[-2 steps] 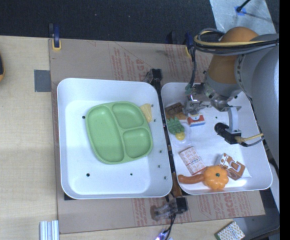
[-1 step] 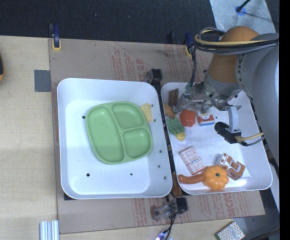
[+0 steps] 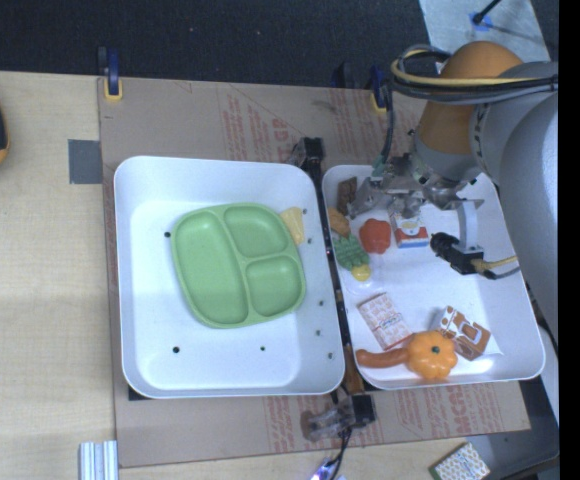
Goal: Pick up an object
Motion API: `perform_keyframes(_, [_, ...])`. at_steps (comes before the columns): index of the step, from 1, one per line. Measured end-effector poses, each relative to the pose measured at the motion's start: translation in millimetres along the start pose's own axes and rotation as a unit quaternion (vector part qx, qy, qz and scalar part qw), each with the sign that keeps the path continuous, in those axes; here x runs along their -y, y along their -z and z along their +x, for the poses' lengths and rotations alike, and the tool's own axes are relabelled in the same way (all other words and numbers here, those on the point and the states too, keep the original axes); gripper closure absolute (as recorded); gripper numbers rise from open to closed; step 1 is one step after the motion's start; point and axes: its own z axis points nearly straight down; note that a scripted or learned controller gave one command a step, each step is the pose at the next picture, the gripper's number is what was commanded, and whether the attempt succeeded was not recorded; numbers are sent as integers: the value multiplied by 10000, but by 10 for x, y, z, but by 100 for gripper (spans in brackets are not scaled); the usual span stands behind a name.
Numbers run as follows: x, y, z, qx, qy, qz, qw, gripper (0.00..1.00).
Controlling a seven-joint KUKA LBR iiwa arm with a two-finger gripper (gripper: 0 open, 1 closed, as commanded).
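My gripper [image 3: 406, 208] hangs over the far end of the right bin [image 3: 515, 298], below the grey arm with its orange band. Just in front of it lies a small white, red and blue box [image 3: 412, 236], with a red round toy [image 3: 375, 235] to its left. A green leafy toy [image 3: 351, 255] lies by the bin's left wall. A pink-and-white packet [image 3: 382, 318] rests mid-bin. An orange pumpkin [image 3: 433, 356] joined to an orange sausage shape [image 3: 378, 358] and a brown-and-white piece [image 3: 466, 332] sit at the near end. Nothing visibly hangs from the gripper.
The left bin [image 3: 150, 348] holds a green divided plate [image 3: 238, 263] and a small yellow item [image 3: 292, 224] at its right wall. A brown piece [image 3: 345, 197] sits at the right bin's far left corner. A black cable plug [image 3: 459, 253] dangles beside the gripper.
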Motion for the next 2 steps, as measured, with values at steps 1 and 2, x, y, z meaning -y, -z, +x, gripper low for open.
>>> perform_keyframes(1, [190,4,-525,4,-24,-13,10000,0])
perform_keyframes(2, [4,-2,-548,8,-1,-2,10000,0])
